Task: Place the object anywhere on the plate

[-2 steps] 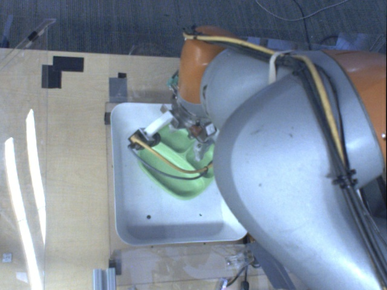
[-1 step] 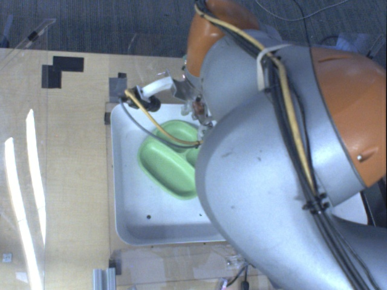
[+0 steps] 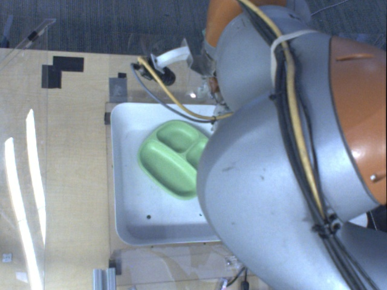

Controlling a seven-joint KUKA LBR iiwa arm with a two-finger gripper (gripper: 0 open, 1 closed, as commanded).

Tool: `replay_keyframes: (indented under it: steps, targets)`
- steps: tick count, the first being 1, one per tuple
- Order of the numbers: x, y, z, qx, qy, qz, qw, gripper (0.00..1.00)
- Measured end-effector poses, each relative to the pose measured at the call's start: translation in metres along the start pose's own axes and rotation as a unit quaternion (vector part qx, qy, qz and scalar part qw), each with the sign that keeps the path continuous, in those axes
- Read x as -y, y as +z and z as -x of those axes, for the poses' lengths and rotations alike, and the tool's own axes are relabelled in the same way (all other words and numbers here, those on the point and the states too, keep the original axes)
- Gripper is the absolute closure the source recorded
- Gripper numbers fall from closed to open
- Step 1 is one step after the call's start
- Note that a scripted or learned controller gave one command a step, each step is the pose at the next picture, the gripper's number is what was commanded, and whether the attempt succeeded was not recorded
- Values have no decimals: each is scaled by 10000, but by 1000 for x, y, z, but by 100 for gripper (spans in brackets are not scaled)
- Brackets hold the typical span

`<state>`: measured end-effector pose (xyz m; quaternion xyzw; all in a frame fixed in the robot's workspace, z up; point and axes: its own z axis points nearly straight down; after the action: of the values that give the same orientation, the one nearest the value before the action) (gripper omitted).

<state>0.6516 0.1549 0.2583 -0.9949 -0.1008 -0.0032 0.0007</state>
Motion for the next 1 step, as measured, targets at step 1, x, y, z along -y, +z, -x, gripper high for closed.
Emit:
replay_keyframes:
  steps: [1]
  targets:
    - [75, -19, -12, 0, -6, -6, 10000, 0]
